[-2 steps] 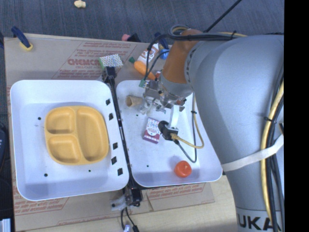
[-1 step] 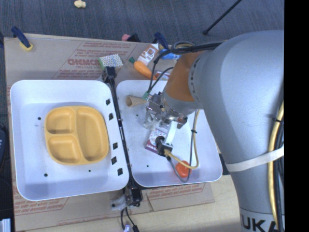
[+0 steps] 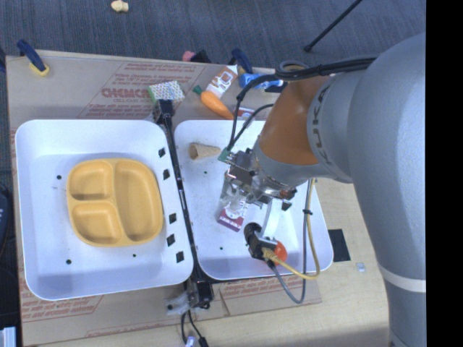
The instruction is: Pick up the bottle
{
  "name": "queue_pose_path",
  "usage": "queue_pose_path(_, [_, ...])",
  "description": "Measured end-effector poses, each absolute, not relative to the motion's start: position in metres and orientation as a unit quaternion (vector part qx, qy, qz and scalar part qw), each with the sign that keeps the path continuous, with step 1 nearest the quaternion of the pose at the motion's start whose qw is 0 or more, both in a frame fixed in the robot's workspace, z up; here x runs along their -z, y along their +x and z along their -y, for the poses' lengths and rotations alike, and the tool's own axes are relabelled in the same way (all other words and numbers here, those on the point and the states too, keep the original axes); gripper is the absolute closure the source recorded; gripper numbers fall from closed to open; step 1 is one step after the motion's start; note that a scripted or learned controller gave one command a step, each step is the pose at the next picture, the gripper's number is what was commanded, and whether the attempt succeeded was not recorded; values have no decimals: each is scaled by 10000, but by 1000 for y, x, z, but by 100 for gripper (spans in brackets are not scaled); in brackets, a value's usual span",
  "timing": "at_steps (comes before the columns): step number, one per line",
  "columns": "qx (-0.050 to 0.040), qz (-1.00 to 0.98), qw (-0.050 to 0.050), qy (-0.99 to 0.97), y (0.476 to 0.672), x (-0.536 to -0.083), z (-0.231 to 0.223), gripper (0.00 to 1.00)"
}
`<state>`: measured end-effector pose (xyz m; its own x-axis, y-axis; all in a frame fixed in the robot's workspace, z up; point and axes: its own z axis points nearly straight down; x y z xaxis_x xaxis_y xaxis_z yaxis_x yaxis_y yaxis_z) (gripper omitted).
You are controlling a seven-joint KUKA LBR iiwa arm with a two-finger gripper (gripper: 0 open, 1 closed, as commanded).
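Cardboard (image 3: 79,85) printed with red lettering covers the counter, and two shallow white plastic bins sit on it side by side, parted by a thin black strip (image 3: 177,186).

The left bin (image 3: 32,194) has smooth walls and rounded corners. It holds a matte yellow divided plate (image 3: 114,201), a rounded square with three moulded compartments, lying flat near the middle.

The right bin (image 3: 210,255) carries a tan cone (image 3: 204,150) with a rough, wafer-like surface. It lies on its side near the far edge. Near the bin's middle is the clear bottle (image 3: 231,219), small and see-through, with a dark red label at its lower end. It appears to lie tilted on the bin floor.

The grey arm (image 3: 376,121), smooth and rounded with an orange band (image 3: 289,132) above the wrist, reaches in from the right. Its metal tool (image 3: 240,194) is right over the clear bottle's upper part and hides it. I cannot tell whether the tool is apart, together or clamped on the bottle.

Beyond the bins, on the cardboard, lie a tapered orange carrot (image 3: 215,104), a small white-and-orange squeeze bottle (image 3: 221,82) and a speckled green-and-white square pad (image 3: 166,90). A blue clamp (image 3: 32,58) grips the far left edge of the counter.
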<state>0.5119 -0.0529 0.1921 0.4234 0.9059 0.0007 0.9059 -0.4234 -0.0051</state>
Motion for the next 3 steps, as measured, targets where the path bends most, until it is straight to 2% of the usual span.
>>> queue_pose_path(1, [-19,5789,32,-8154,476,-225,81,100])
queue_pose_path(2, [-27,4479,34,-8941,475,-191,82,100])
queue_pose_path(3, [-10,3726,16,-9280,476,-271,93,100])
